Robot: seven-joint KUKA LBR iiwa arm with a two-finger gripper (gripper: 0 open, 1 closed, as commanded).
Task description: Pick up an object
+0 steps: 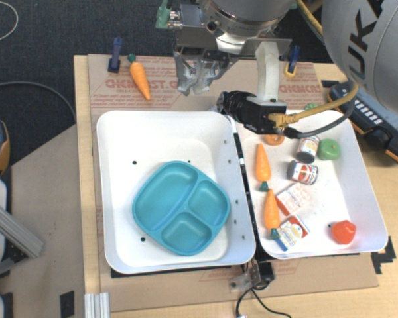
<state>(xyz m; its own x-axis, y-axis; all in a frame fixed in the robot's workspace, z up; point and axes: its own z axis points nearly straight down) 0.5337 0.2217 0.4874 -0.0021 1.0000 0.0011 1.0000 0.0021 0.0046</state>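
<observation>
My gripper hangs high over the brown cardboard just behind the left bin's far rim. It looks open, and I see nothing between the fingers. A teal divided plate lies in the left bin. The right bin holds two carrots, two small cans, a green round piece, a red piece and two printed cartons. A third carrot lies on the cardboard, left of the gripper.
Blue clamps hold the cardboard at its far edge. The ridge where the two bins meet runs between the plate and the carrots. A small orange piece sits partly hidden at the right bin's far end.
</observation>
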